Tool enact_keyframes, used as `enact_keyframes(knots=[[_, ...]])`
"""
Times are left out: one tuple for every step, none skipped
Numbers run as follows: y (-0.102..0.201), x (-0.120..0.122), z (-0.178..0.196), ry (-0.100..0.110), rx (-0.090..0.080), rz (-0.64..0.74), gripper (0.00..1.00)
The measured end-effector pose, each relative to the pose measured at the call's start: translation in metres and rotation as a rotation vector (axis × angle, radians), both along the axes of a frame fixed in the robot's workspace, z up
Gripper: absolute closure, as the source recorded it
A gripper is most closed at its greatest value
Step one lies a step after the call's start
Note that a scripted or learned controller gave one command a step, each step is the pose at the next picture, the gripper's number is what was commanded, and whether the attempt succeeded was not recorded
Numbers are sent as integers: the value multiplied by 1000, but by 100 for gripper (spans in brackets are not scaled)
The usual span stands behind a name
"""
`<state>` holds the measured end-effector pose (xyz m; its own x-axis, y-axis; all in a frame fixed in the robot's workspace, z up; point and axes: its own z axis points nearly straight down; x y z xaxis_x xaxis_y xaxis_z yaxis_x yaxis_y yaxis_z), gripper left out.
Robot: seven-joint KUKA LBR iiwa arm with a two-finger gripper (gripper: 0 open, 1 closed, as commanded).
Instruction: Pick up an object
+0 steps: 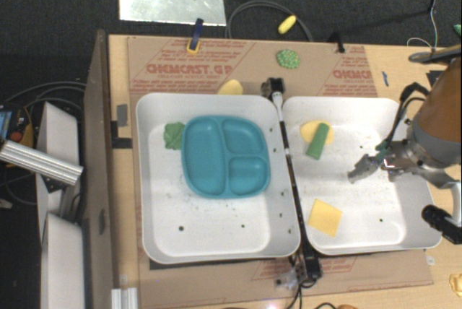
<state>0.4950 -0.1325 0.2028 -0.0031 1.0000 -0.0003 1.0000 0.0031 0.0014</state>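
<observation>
Risk is a miss: my gripper (359, 172) hangs over bare floor of the right bin (375, 232), fingers' gap untellable (too small). Nearest targets, the yellow square (325, 217) at seven o'clock and green stick (317, 141) at ten, sit well apart.

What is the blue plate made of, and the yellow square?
The blue plate looks like smooth plastic: one even colour, moulded sections, a soft sheen. The yellow square looks matte and flat, maybe foam or soft plastic like toy cheese; I can't be sure.
</observation>
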Motion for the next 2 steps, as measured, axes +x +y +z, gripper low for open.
enact_keyframes(knots=[[4,72,-124,-2,-1,4,0],[15,140,-117,-8,-1,5,0]])
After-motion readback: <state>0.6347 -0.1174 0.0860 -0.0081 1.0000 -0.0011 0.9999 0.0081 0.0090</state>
